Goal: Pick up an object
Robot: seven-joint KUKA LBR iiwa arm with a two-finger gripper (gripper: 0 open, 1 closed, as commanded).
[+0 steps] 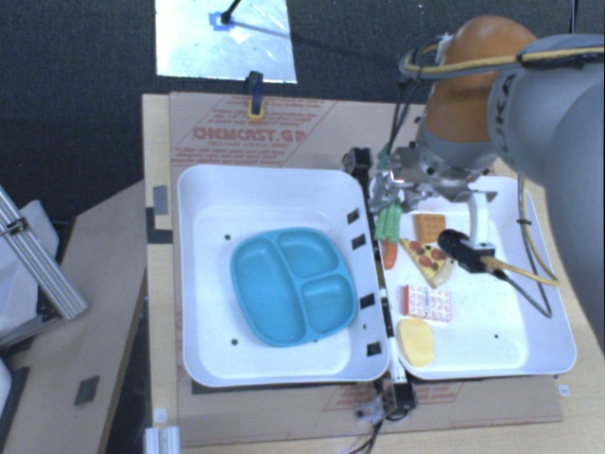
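The claw (389, 197) hung over a toy carrot (388, 232); its opening could not be told. A pizza slice (428, 259) lay right of it.

arm (558, 93): cut by right edge | carrot (388, 239): top hidden by wrist

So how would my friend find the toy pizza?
Start at the right-hand white bin, where small toy foods line its left side. The pizza slice lies between the orange cracker and the red-and-white packet. It alone is a triangle with red dots.
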